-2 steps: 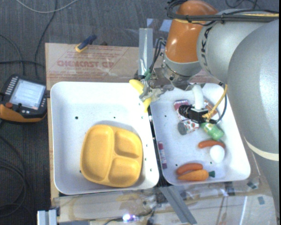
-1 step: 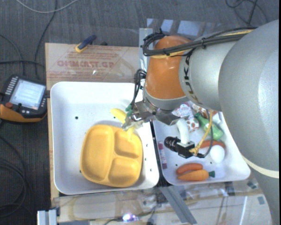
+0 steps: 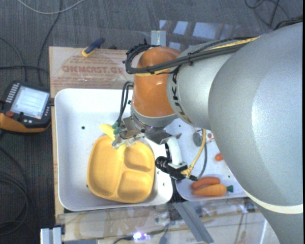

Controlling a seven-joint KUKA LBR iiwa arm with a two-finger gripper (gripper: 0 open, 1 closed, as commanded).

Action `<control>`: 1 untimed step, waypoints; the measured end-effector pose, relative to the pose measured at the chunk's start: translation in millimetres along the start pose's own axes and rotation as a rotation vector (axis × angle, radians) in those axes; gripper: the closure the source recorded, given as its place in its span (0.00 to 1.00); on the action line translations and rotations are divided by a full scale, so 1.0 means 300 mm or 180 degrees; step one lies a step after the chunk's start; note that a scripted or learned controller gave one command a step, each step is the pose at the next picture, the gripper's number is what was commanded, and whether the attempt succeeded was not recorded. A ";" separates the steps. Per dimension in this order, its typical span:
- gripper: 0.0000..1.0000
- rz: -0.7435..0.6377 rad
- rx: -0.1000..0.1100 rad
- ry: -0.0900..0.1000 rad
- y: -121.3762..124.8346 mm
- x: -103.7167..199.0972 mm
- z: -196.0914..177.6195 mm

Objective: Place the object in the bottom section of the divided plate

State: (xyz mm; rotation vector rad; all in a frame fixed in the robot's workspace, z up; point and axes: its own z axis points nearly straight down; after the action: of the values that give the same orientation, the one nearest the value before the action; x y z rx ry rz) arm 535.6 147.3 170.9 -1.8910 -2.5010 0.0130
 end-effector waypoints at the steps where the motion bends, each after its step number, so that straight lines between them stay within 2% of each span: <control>1: 1.00 0.0212 -0.0024 -0.0005 -0.056 0.097 -0.288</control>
State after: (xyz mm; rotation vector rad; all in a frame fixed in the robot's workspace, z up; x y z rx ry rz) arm 512.4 171.1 257.5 -1.9769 -2.4415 0.0053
